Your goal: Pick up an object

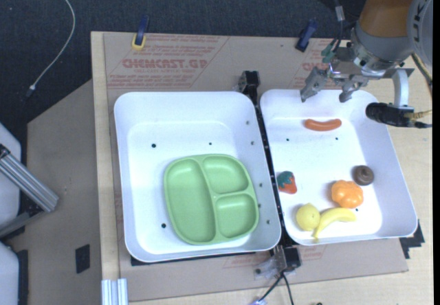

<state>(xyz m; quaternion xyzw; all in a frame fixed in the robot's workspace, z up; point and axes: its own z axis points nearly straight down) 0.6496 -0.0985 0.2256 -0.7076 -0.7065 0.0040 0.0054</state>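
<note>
— Is any lettering showing on the bench?
— Red print reading "CHEMCAST" is running across the brown board (172, 63), lying at twelve o'clock of the left bin (130, 159); the smaller red lines around it are staying too faint to read.

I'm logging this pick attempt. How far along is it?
Done: the gripper hangs open above the far end of the right bin. In hand: nothing sits between its fingers. Left: the grasp itself; the sausage lies just below it, nearest, and the orange pepper and banana lie on the bin floor.
</note>
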